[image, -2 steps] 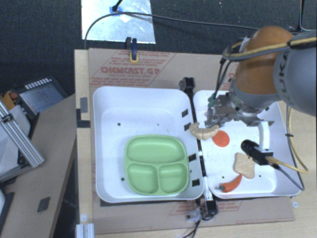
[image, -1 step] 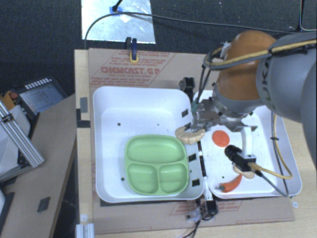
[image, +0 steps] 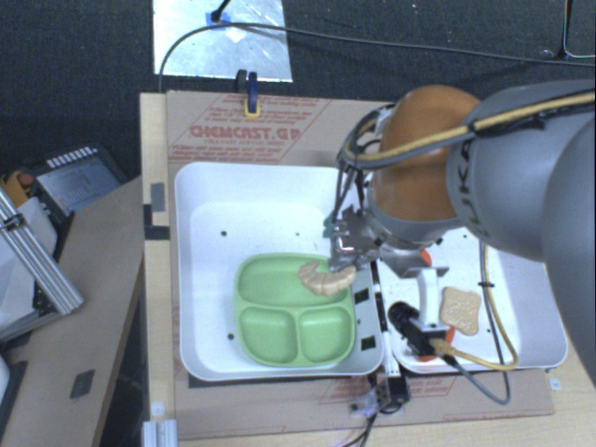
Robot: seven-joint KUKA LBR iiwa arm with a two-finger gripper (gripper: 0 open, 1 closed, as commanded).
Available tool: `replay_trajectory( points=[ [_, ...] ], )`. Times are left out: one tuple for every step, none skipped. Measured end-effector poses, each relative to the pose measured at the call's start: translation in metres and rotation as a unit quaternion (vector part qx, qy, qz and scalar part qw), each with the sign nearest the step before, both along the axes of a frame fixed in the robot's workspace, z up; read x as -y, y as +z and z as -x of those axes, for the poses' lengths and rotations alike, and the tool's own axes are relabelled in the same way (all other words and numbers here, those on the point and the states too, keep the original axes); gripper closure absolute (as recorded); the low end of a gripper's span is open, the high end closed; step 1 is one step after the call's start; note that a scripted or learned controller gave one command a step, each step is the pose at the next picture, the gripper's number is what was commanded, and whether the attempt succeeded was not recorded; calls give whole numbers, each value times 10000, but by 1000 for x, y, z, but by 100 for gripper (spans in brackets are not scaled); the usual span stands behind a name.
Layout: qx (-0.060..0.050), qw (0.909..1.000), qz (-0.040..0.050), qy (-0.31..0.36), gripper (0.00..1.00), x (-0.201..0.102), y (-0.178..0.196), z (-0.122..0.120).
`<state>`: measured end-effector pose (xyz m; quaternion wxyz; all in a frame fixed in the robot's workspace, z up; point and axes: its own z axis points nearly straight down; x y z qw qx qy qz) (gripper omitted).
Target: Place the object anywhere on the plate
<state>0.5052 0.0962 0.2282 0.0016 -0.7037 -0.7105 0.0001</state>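
Resting on the green plate, a croissant sits beneath the end effector, grip unclear.

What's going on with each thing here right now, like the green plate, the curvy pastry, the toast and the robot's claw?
green plate: flat in the left bin, three sections.
croissant: lying on the plate's upper right rim, below the gripper.
toast slice: lying in the right bin.
gripper: low over the croissant.

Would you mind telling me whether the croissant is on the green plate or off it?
On it: the croissant rests on the green plate at its upper right rim, directly below the hand.
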Motion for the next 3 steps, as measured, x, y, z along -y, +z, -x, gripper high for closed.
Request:
replay_trajectory(
  points=[
    [10, 10000, 7, -18, 100, -14, -14, 4],
    [17, 10000, 6, -19, 100, -23, -2, -3],
    [14, 10000, 7, -26, 0, -23, -2, -2]
  ],
)
